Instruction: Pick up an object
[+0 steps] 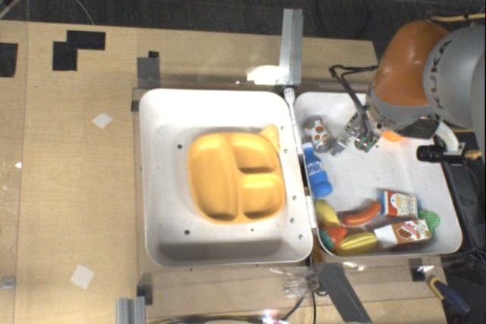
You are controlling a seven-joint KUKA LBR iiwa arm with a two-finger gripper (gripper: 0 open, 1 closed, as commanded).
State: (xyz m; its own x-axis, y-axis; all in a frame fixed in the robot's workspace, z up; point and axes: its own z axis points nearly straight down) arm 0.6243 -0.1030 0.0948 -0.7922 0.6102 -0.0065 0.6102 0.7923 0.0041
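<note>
Reaching in from the right, the grey arm (456, 76) with its orange band (406, 64) is hanging over the far part of the right bin (448, 239), with the gripper (357, 136) sitting low above the white floor there; whether it is apart or together cannot be told from this angle, and nothing is showing clamped in it. A small red and white packet (317, 133) is lying just left of the gripper, apart from it. A blue bottle (315, 172) is lying along the left wall of the right bin, nearer than the packet. At the near end of that bin a pile is sitting close together: a yellow banana (328, 212), a red sausage (361, 215), a second yellow piece (358, 242), two small printed cartons (400, 204) (406, 232) and a green item (430, 221) at the right. An orange bit (390, 136) is showing just right of the gripper. The left bin (163, 239) is holding a yellow divided tray (235, 177) in its middle. Both bins are resting side by side on the wooden bench (68, 186).
</note>
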